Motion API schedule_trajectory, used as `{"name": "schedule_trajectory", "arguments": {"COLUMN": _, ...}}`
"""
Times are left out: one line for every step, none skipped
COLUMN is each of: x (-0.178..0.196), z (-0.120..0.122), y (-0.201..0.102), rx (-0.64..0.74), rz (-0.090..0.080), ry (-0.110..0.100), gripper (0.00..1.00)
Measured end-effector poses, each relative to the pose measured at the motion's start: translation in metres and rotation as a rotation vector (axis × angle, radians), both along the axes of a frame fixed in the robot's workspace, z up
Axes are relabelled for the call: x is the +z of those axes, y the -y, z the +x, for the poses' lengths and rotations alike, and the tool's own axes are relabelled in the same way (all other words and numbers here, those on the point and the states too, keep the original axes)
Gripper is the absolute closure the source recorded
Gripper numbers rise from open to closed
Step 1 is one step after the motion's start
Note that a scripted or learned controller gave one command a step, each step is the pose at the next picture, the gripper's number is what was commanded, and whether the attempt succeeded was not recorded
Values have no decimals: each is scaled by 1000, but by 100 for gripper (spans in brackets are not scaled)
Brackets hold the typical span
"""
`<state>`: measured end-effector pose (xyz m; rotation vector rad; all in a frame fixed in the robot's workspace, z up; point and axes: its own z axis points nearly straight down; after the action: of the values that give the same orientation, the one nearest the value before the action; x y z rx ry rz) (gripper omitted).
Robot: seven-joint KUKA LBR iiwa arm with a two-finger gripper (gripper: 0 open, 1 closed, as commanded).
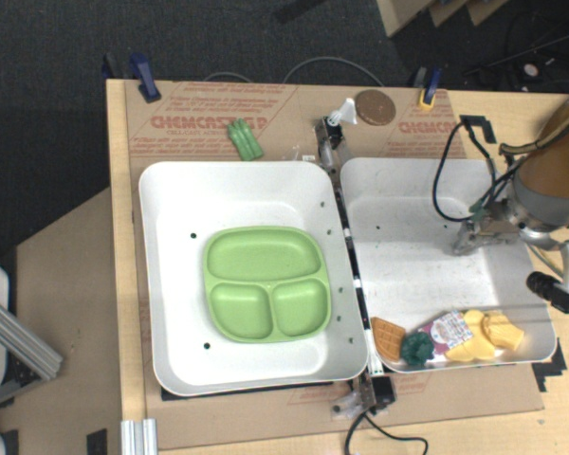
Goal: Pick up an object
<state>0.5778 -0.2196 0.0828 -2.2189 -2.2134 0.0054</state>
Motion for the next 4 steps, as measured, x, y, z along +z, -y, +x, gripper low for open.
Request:
{"name": "schedule_trajectory", "arguments": {"x": 94, "z": 5, "y": 1, "rx": 3, "rz": -7, "ry": 18, "gripper": 100}}
{"name": "schedule_trajectory", "arguments": {"x": 88, "z": 3, "y": 0, "rx": 2, "rz": -4, "ry": 9, "gripper": 0}}
{"name": "schedule_trajectory", "arguments": {"x": 40, "z": 11, "y": 1, "rx": 4, "rz": -2, "ry": 4, "gripper": 0}}
{"name": "schedule_trajectory", "arguments": {"x": 0, "z": -1, "y": 1, "rx": 4, "rz": 5, "ry": 4, "gripper": 0}}
